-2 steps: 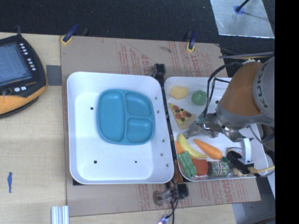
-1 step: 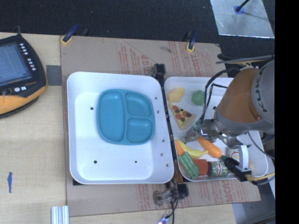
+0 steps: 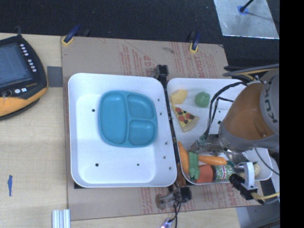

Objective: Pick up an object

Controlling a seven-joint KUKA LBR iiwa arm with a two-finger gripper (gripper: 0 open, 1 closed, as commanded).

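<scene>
Here, at the bench, we see the grey and orange arm (image 3: pixel 249 118) reaching in over the right bin (image 3: pixel 223 85), its wrist low above the near corner where toy foods are heaped. The gripper (image 3: pixel 214 152) sits amid cables and its own housing, and we cannot tell from this angle how it stands or whether anything is in it. Beneath it lie a carrot (image 3: pixel 212 160), a small green piece (image 3: pixel 193 163), a red-capped bottle (image 3: pixel 216 173) and another orange piece (image 3: pixel 182 154) against the bin's left wall. Farther back rest a pizza slice (image 3: pixel 185 117), a yellow piece (image 3: pixel 179 97) and a green round piece (image 3: pixel 202 99), each well apart from the pile. The left bin (image 3: pixel 76 127) bears a blue divided plate (image 3: pixel 127 118).

We judge these toys light, stiff and smooth plastic, apt to slip. The carrot looks the best candidate: we would grip it across its narrow body near the middle, since it lies uppermost.
</scene>
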